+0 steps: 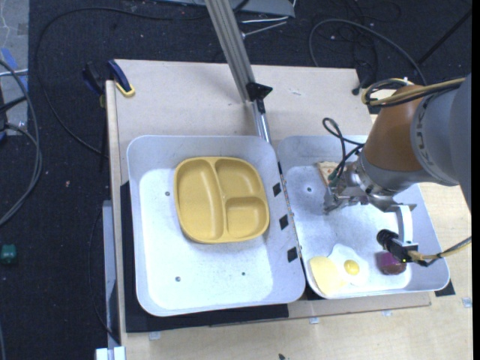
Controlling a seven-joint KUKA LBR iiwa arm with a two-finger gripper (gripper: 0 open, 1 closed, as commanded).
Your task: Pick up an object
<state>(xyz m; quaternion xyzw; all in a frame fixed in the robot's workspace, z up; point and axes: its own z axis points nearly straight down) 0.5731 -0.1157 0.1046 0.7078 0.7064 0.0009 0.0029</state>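
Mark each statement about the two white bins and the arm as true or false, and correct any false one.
1. The yellow divided plate lies in the left bin. True.
2. The fried-egg toy lies on the plate. False: it lies in the right bin.
3. The gripper is above the right bin. True.
4. The purple object is in the left bin. False: right bin, near the egg.

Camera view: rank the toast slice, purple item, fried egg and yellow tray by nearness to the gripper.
From the gripper:
1. Toast slice, just behind it in the right bin.
2. Purple item, near corner, and fried egg, near edge: too close to call.
3. Yellow tray, in the left bin.
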